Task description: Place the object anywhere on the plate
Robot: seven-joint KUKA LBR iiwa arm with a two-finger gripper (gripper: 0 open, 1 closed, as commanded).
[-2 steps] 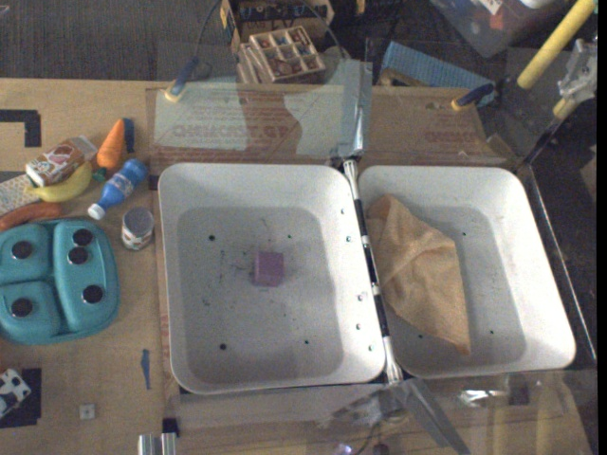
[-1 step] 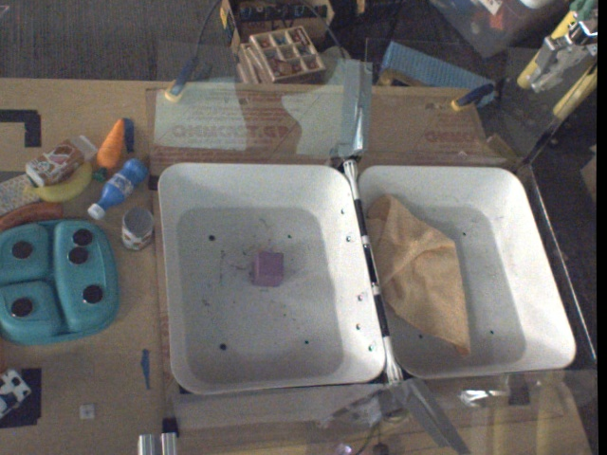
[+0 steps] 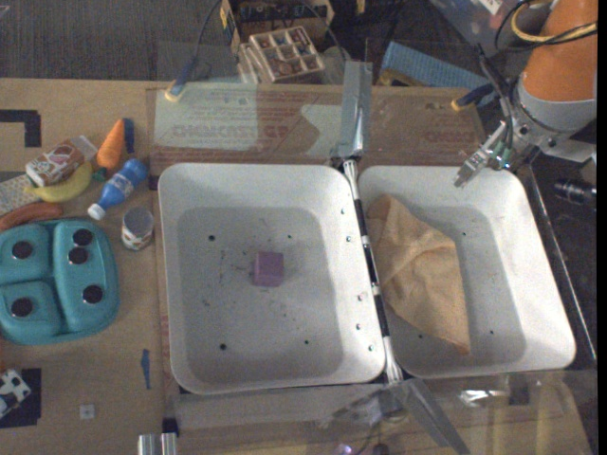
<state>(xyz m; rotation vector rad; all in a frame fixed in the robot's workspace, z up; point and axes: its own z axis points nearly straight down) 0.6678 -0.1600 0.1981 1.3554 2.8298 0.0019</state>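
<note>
The little purple block [image 3: 267,268] sits near the middle of the left bin [image 3: 180,197], all by itself. Our pincer [image 3: 479,164] hangs far off at the upper right of the frame, above the right bin's [image 3: 541,282] top edge, and we cannot tell if it is open. We should come straight down over the block and squeeze its flat sides.
</note>
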